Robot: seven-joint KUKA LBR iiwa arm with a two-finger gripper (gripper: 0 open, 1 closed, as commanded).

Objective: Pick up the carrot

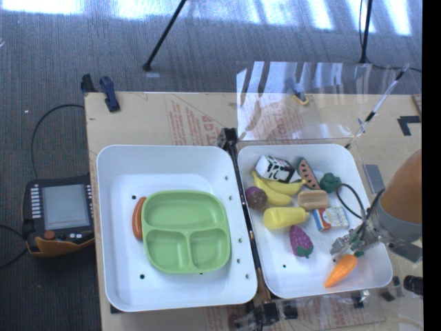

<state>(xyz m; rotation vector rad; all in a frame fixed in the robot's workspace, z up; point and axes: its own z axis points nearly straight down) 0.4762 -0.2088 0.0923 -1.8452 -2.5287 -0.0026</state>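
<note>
One end effector (351, 245) just above the carrot's (341, 270) leafy top, finger state impossible to tell.

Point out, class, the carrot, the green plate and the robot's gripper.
carrot (341, 271): camera view, middle of its orange body.
green plate (185, 211): camera view, central divider ridge.
gripper (353, 245): camera view, at its fingertips above the carrot's top.

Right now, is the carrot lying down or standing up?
Lying down. The carrot lies flat on the floor of the right bin, tip toward the front edge, green top by the gripper.
</note>
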